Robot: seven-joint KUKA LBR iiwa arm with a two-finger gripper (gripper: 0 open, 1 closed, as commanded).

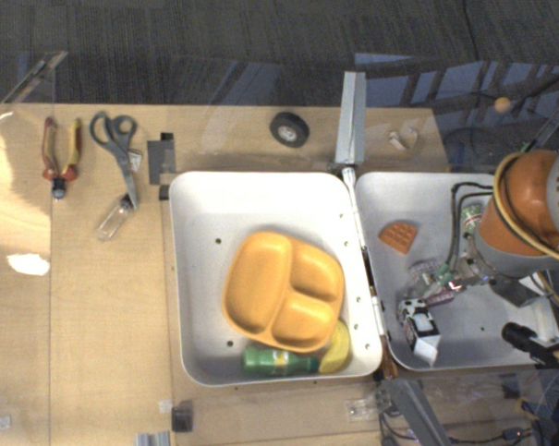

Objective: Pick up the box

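Note:
A small black-and-white box-like object (420,335) lies at the front left of the right bin (445,194), close to its left wall. My gripper (429,294) reaches in from the right, low over the bin floor, and its tip is right at the near end of that object. The view is too cluttered with wires and metal parts to tell whether the two touch. The grey arm with its orange band (529,211) rises over the bin's right half.
An orange waffle-like piece (399,235) lies at the back left of the right bin. The left bin (198,267) holds a yellow divided tray (284,289), a green can (274,360) and a yellow item (337,350). Scissors (119,146), pliers (59,153) and a tape roll (289,128) lie on the bench.

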